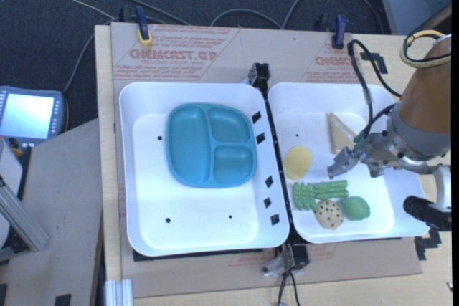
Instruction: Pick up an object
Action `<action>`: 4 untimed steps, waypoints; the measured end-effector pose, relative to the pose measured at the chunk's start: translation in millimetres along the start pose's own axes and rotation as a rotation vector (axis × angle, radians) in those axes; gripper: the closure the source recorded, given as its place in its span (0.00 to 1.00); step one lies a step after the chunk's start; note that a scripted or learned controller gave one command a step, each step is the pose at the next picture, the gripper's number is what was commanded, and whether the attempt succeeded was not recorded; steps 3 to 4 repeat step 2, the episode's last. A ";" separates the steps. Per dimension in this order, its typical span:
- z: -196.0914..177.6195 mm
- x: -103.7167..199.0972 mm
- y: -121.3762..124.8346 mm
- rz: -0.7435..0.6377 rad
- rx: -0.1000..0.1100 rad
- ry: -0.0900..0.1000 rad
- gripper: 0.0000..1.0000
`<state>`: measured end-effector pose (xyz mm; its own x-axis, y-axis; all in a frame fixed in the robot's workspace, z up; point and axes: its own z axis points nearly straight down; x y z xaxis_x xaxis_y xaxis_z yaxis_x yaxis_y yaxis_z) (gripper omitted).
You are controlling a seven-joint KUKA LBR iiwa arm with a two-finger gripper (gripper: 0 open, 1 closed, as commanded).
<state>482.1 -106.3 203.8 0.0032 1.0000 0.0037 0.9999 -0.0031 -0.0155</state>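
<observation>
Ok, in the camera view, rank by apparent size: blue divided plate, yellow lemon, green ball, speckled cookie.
1. blue divided plate, by far the largest.
2. yellow lemon.
3. green ball and speckled cookie: too alike to separate.

Orange band [430,93] over grey wrist, black cables [362,82], grey pincer [343,165].

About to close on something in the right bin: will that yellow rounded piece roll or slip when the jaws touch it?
The yellow piece looks rounded and smooth, so it will probably roll if nudged and may squirt out of a pinch. It lies close to the bin wall, which might stop it. It looks like light plastic, so likely easy to lift.
</observation>
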 end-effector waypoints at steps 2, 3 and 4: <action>39.0 7.0 -0.6 -0.003 -0.009 -0.001 0.00; 39.0 7.0 -0.6 -0.003 -0.009 -0.001 0.00; 39.0 7.0 -0.6 -0.003 -0.009 -0.001 0.00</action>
